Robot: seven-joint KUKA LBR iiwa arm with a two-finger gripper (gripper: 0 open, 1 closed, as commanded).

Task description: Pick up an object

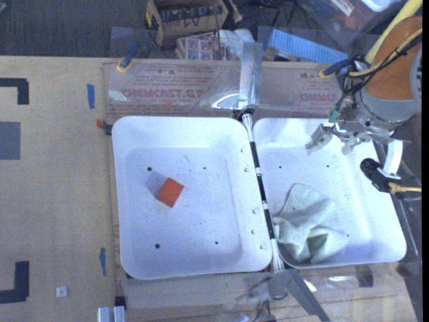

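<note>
An orange-red block (170, 192) lies in the left bin (134, 136), left of its middle. A crumpled pale green-white cloth (305, 225) rests in the right bin (281, 134), against the divider and the front wall. My gripper (332, 141) hangs over the back right part of the right bin, its two fingers spread apart with nothing between them. It is well above and behind the cloth, and far right of the block.
A clear acrylic wall (201, 89) stands behind both bins. Boxes and clutter sit beyond it. Bare wooden benchtop (53, 180) with black and blue tape marks stretches to the left. A black cable fitting (375, 173) hangs by the right bin's right edge.
</note>
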